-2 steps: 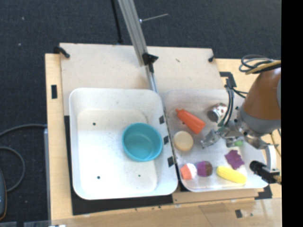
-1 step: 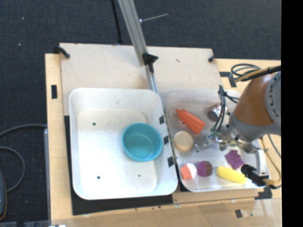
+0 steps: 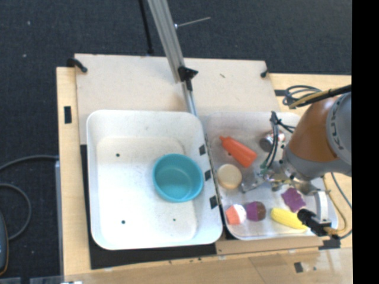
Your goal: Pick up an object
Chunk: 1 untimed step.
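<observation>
Dark carpet surrounds a pale wooden bench bearing two shallow white bins side by side. In the left bin sits a teal bowl, upright, toward its right side. The right bin holds the clutter: an orange carrot-shaped toy lying at a slant, a round beige piece just below it, a red-and-white item touching a dark purple one near the front wall, a yellow banana-like object, and a lilac block above it. The arm covers the bin's right part, so anything under it is hidden. Its gripper hangs low over the bin's middle, beside the beige piece; cables and glare blur it, and whether the jaws are apart or together cannot be told. A slanted metal pole crosses the upper bench.
</observation>
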Tool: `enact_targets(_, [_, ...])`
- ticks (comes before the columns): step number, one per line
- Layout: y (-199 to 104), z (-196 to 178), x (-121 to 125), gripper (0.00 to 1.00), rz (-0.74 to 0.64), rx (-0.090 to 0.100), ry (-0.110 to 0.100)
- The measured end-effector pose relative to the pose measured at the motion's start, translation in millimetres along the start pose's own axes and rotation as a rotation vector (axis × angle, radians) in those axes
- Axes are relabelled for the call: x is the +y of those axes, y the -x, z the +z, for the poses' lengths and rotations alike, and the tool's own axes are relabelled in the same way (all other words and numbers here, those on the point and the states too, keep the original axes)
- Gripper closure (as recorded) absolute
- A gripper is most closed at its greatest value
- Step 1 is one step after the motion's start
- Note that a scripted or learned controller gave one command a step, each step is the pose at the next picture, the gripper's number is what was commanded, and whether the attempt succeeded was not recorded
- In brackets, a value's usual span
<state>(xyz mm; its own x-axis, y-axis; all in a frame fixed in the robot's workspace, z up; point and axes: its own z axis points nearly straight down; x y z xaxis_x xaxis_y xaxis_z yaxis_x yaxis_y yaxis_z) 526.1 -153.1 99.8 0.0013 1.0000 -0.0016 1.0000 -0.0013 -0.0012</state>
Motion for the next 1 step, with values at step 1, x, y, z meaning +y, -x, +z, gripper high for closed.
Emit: enact_targets(1, [1.0,-12.1,1.4,1.00,0.005,0.000,0.006])
